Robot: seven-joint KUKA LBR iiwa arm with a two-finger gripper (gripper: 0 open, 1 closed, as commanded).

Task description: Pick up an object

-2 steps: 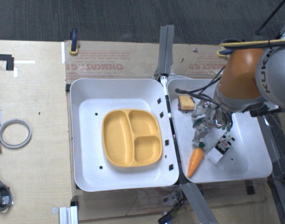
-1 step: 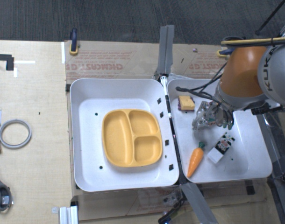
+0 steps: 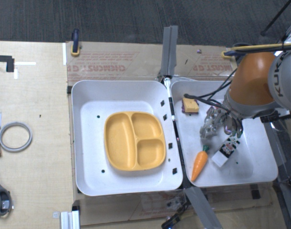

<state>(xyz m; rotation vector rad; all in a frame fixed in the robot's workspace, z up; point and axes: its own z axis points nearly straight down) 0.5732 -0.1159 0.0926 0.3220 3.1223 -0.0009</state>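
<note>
Meanwhile, the gripper [image 3: 211, 128] hovers at right of frame above a carrot [image 3: 199, 164]; finger state unclear, and nearby clutter could spoil any grasp.

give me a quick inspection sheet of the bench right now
surface: wooden bench bearing left bin and right bin, side by side.
job's things: carrot, tan block and small black-and-white item lie in the right bin.
clutter: yellow divided plate in the left bin; grey tape ring on the bench.
grippers: end effector low over the right bin, above the carrot; finger state unclear.
cables: dark cables run along the wrist.
surroundings: dark carpet behind the bench; cardboard under the bins.
</note>
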